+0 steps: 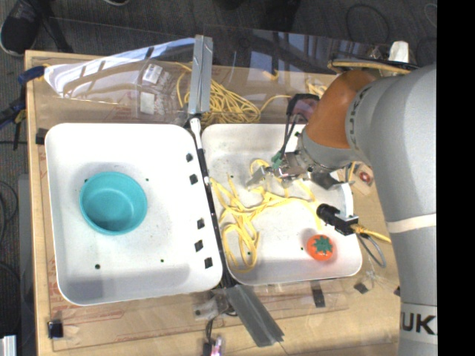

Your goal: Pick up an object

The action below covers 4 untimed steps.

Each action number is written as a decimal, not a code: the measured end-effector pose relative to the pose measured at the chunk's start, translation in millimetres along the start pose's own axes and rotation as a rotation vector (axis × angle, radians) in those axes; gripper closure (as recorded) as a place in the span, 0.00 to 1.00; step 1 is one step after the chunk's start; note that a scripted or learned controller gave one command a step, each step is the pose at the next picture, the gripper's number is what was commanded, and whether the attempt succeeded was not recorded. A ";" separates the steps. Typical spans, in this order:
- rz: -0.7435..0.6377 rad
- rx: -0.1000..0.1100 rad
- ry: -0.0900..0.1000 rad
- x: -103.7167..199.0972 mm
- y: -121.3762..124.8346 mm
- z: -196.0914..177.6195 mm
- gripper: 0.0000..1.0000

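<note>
Grey arm [397, 162] reaches into the right bin [223, 143] from 3 o'clock; gripper [276, 167] hovers above yellow cord [245, 210], grip state indiscernible. Orange fruit [322, 247] lies at 5 o'clock. Descend vertically, centring a strand before closing.

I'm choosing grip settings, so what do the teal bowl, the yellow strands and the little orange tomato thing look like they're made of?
Teal bowl: probably smooth moulded plastic, with even colour and a soft sheen. Yellow strands: limp cord or rubbery noodle-like string, lying in loose loops; which one is unclear. Orange tomato: likely a matte plastic or rubber toy with a green top.
</note>
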State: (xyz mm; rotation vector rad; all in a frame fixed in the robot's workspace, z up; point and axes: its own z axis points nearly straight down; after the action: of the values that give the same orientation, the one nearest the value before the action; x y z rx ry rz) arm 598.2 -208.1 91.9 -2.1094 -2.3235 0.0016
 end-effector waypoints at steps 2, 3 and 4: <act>-0.004 0.001 0.001 0.9 0.6 -10.2 0.00; -0.008 0.003 0.002 1.5 1.0 -20.2 1.00; -0.008 0.003 0.001 1.6 1.0 -20.2 0.00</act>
State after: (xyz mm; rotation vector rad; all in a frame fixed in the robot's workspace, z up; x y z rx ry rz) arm 599.1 -206.5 112.2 -2.0982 -2.3298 0.0031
